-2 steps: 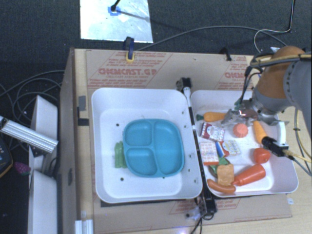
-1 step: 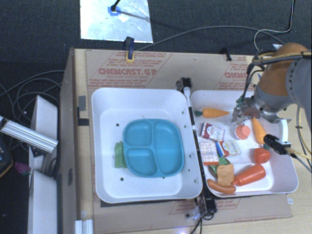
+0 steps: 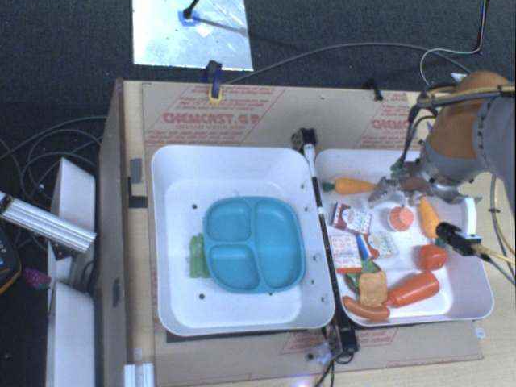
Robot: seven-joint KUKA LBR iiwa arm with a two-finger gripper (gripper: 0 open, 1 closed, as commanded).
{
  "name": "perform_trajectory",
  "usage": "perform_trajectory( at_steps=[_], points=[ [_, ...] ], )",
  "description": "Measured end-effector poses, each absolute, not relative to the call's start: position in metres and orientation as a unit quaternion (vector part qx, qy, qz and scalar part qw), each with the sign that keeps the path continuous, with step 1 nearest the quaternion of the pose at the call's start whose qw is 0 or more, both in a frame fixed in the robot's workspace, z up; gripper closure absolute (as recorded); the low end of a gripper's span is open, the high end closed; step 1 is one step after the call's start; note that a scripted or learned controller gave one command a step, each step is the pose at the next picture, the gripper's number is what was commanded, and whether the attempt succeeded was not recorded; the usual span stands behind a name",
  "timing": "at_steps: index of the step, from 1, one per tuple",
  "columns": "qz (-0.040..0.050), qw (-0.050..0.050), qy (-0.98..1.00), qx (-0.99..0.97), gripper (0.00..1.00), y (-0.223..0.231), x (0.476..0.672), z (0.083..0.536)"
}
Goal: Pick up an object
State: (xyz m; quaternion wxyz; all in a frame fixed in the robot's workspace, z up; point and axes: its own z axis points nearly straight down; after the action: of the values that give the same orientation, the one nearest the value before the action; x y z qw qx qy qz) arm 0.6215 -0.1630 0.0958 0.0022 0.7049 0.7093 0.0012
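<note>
A cardboard-covered counter (image 3: 242, 111) carries two shallow white bins side by side, with dark floor and loose cables around it. The left bin (image 3: 173, 240) holds one blue sectioned plate (image 3: 252, 244) and one green piece (image 3: 197, 256) touching the plate's left edge. The right bin (image 3: 482, 293) holds the toy food: two small orange carrots, one (image 3: 355, 186) near the bin's far left corner and one (image 3: 428, 217) toward its right side; one round salmon-pink piece (image 3: 401, 218) between them; one red tomato-like piece (image 3: 432, 256); one long red-orange piece (image 3: 414, 289) near the bin's near edge; one sausage-like piece (image 3: 364, 309) along the near edge; one tan cracker-like square (image 3: 372, 289) resting on it; and about three printed packets (image 3: 351, 232) by the bin's left wall. The grey arm (image 3: 463, 131) with its orange band reaches in over the bin's far right corner. Its claw (image 3: 397, 185) hangs over the far part of the right bin, with the left carrot just beside it toward the left wall and the pink round piece just nearer the near edge. Whether the claw is spread or pinched cannot be told, and nothing is seen between its tips.
</note>
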Motion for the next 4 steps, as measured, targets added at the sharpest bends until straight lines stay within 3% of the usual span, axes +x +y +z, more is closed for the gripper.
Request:
perform_trajectory(
  at_steps=[1, 2, 3, 4],
  points=[
    [-0.0002, 0.0, 0.708, 0.706, 0.0, -0.167, 0.608, 0.094],
    [0.001, 0.002, 0.708, 0.706, 0.0, -0.178, 0.61, 0.166],
    [0.0002, 0.0, 0.708, 0.707, 0.0, -0.185, 0.607, 0.086],
    [0.0011, 0.002, 0.708, 0.706, 1.0, -0.186, 0.608, 0.098]
  ],
)
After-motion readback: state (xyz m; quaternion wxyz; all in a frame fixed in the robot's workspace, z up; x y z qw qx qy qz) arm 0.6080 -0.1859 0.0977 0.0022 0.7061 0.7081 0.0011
